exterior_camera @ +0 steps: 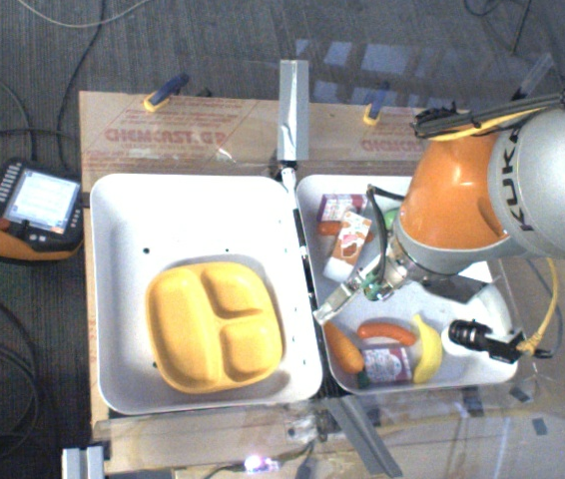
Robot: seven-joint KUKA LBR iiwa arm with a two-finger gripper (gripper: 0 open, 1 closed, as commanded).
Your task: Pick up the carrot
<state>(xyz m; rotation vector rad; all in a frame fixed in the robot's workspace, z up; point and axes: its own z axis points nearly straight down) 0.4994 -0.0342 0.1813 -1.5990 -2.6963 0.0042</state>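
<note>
The carrot (342,348) is a short orange piece lying in the right bin (497,297), near its front left corner. It lies free on the bin floor, beside a red-labelled can (387,365). My gripper (345,295) hangs low over the left side of the same bin, just behind the carrot and a little apart from it. The arm's big orange band (452,198) covers the middle of the bin.
A red sausage (385,331) and a yellow banana (427,348) lie right of the carrot. Small boxes (353,236) sit at the bin's back left. The left bin (123,218) holds a yellow divided plate (218,323). A pendant (31,211) lies off the bench, left.
</note>
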